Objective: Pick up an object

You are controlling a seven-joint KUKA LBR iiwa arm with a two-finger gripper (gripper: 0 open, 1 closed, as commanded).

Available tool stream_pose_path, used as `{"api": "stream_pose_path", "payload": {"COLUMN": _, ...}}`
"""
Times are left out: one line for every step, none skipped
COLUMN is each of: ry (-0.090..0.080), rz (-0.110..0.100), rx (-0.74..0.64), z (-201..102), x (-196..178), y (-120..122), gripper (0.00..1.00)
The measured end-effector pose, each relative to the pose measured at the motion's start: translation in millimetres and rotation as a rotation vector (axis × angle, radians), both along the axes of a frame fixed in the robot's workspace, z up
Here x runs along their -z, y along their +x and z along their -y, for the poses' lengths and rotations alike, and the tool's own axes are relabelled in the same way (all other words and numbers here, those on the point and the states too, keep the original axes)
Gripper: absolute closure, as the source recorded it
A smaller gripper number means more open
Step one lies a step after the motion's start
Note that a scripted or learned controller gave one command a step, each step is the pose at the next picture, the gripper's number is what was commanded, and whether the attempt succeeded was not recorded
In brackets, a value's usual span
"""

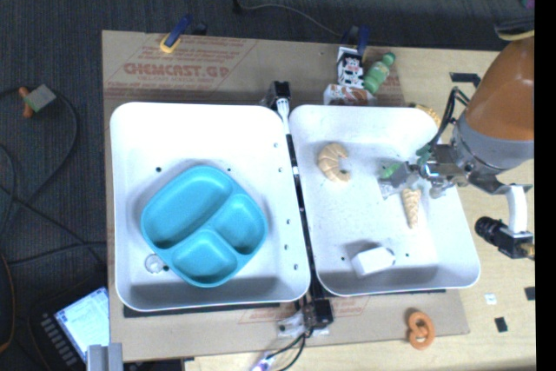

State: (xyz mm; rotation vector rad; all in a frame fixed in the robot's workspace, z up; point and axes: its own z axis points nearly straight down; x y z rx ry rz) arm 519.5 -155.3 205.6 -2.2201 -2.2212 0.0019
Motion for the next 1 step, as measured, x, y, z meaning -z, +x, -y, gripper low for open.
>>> {"api": "stream_pose_path", "payload": {"ry": -0.001, "rz": 0.008, "rx": 0.000, "z": -15.7, "x": 118.1, "y": 13.0, "gripper": 0.00}}
